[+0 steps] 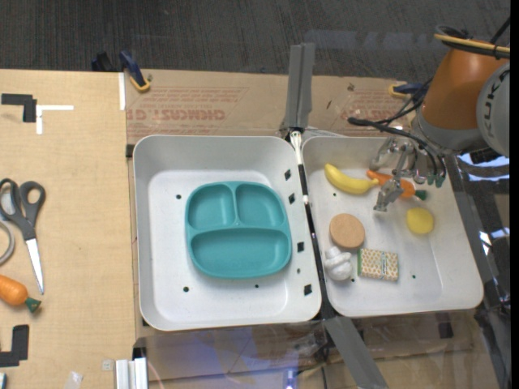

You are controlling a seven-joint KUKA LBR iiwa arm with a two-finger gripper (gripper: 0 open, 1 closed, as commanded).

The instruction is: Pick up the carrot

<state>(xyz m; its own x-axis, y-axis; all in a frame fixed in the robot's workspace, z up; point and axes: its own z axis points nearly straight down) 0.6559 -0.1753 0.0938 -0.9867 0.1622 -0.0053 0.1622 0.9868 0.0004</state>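
A small orange carrot [376,174] with a green end lies in the right bin [454,294], near its back, just right of the banana [349,181]. My gripper [397,181] hangs directly over the carrot and hides its middle. Orange shows on both sides of the metal, and the green tip [420,193] pokes out at the right. I cannot tell whether the carrot is off the bin floor.
The right bin also holds a yellow lemon [420,220], a round tan cookie [347,231], a white lump [338,264] and a patterned sponge [379,264]. A teal divided plate [238,228] sits in the left bin. Scissors [26,221] and a second carrot [13,291] lie on the bench at left.
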